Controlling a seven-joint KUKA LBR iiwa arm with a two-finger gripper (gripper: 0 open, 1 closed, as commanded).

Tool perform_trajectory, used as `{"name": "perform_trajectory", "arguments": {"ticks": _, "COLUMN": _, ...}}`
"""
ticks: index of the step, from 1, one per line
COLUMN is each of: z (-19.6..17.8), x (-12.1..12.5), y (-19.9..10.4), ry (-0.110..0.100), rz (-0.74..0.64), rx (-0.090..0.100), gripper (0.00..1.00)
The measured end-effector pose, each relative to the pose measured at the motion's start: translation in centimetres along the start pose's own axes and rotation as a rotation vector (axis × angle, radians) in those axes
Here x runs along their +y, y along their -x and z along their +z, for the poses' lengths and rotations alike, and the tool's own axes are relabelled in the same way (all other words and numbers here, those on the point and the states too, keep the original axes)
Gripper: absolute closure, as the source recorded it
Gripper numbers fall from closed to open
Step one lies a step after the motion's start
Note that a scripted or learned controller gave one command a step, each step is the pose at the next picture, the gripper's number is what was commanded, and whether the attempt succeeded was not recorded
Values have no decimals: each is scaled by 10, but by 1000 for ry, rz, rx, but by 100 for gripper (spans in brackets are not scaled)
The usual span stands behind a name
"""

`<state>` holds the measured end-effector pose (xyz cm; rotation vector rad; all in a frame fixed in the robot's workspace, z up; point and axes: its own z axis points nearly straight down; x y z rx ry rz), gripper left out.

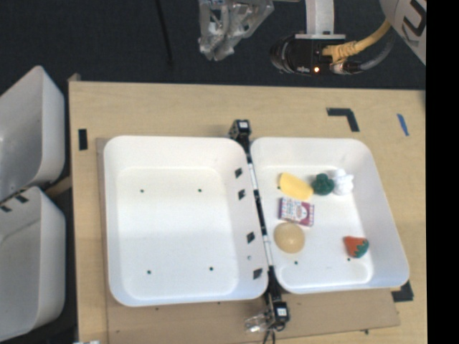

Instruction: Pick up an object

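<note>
Wooden bench, two white bins side by side. Right bin [373, 185] holds every candidate: yellow piece [295, 185], green-and-white toy [330, 183], pink packet [296, 211], tan ball [290, 237], strawberry [356, 246]. Left bin [172, 221] beside it. Gripper [228, 21] high above the bench's far edge, carrying nothing; opening cannot be judged. Pick not yet started.

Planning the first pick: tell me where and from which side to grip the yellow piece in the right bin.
Grip the yellow piece across its narrow middle, coming straight down. It lies flat and elongated; its long sides look free, while the green item sits near its right end.
</note>
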<state>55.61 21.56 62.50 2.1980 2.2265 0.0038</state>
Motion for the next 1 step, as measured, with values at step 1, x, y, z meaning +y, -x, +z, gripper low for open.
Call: {"name": "perform_trajectory", "arguments": {"ticks": 1, "z": -10, "x": 1, "y": 1, "ry": 2, "rz": -1, "rx": -1, "gripper": 100}}
